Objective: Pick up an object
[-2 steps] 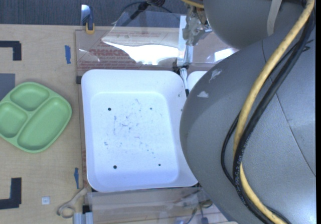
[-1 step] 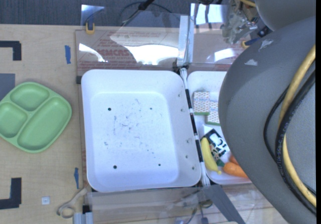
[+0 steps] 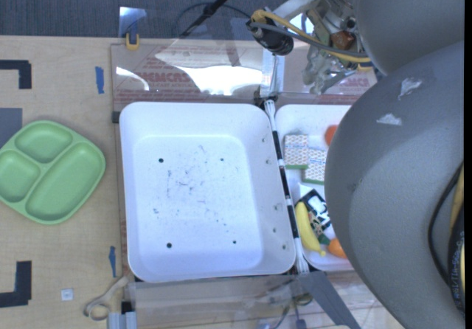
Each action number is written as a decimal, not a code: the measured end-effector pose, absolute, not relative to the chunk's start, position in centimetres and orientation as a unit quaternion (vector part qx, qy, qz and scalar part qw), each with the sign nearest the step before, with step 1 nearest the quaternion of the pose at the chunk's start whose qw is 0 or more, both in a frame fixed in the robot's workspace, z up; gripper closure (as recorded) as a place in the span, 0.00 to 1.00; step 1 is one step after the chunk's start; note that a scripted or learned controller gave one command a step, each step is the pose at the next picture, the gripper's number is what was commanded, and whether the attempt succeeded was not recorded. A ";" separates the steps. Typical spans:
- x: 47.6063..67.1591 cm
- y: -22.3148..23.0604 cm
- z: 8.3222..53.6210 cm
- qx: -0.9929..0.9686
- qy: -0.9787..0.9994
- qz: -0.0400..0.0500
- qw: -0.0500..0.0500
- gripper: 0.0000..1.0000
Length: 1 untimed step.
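Observation:
The right bin [image 3: 295,115] holds several small objects. There is a checkered pad [image 3: 296,148], an orange piece [image 3: 331,133] beside it, and a green strip [image 3: 298,167]. Nearer the front lie a yellow banana [image 3: 305,227], a black-and-white item [image 3: 316,207] and a small orange thing [image 3: 336,248]. The grey arm [image 3: 398,187] covers most of this bin. My gripper [image 3: 321,75] hangs above the bin's far rim, apart from every object, with cables and an orange part above it.
The left white bin [image 3: 140,172] has faint pen marks on its floor. A green divided plate [image 3: 49,170] rests on the wooden bench at the far left. A clear panel [image 3: 192,69] stands behind the bins, and a black cable crosses above it.

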<state>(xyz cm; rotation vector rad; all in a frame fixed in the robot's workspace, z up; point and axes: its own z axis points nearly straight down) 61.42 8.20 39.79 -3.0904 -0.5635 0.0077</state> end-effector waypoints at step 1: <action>64.8 15.7 39.9 -0.995 -0.103 -0.001 0.000 1.00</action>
